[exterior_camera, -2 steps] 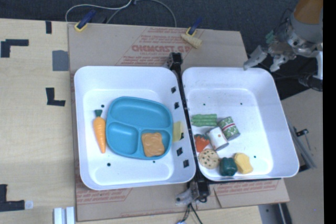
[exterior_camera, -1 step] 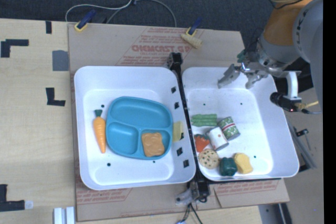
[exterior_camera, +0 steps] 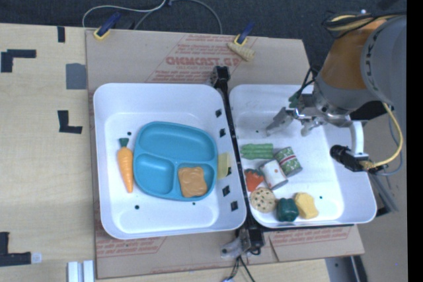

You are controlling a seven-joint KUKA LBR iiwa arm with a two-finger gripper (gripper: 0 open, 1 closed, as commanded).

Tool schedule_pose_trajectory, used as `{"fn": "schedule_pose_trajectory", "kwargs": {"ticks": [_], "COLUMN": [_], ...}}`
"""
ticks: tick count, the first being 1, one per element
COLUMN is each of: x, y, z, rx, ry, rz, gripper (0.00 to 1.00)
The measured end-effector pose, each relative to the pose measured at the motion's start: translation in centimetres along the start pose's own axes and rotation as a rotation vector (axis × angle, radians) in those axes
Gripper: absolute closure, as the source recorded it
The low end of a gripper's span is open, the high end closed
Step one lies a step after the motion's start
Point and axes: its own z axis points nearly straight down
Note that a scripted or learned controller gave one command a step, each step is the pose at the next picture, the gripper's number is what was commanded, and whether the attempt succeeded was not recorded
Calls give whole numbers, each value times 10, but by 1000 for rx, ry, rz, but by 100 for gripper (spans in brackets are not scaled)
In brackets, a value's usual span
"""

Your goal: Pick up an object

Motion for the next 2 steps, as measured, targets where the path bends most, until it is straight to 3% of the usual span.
{"fn": "schedule_pose_trajectory", "kwargs": {"ticks": [1,2], "x": [15,-9], "y": [-44,-48], "z": [6,61], "rx": [-2,-9], "ry": [0,-2], "rz": [0,0], "gripper": [0,0]}}
